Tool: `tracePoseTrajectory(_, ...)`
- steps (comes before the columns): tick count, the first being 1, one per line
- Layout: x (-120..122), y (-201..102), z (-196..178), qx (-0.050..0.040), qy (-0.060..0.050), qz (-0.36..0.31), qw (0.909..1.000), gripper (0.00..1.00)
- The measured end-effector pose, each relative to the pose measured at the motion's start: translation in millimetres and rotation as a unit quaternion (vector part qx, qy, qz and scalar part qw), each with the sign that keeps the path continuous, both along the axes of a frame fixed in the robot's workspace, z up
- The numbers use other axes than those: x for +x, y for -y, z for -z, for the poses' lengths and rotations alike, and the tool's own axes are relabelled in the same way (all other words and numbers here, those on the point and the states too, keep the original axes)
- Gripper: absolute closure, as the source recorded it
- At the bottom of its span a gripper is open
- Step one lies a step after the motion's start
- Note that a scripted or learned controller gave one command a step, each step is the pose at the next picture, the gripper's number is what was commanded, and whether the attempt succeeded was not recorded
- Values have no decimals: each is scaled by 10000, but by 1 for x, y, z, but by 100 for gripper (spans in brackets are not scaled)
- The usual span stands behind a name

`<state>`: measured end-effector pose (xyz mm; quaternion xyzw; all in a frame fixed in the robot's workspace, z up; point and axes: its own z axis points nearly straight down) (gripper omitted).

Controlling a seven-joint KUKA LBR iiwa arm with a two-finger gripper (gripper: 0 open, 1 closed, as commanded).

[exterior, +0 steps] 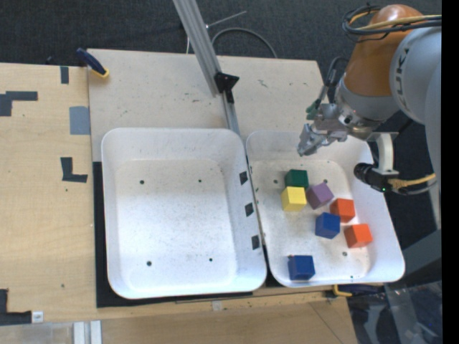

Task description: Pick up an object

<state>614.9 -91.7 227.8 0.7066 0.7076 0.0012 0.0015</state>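
Note:
Several small blocks lie in the right bin [272, 156]: a green one [296, 178], a yellow one [293, 198], a purple one [320, 193], two orange ones [344, 208] [358, 234], and two blue ones [327, 225] [301, 266]. My gripper [310, 143] hangs over the bin's far edge, above and slightly right of the green block. Its fingertips point down and left, close together, with nothing visible between them.
The left bin [115, 149] sits beside the right one, with a row of black clips [248, 208] on the shared rim. A slanted metal rail [197, 31] crosses the bench behind the bins. A blue and yellow tool [92, 61] lies at the far left.

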Motion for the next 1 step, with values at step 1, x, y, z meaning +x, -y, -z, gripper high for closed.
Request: tracePoseTrajectory(1, -9, -48, 8, 7, -32, -18, 10000, 100)
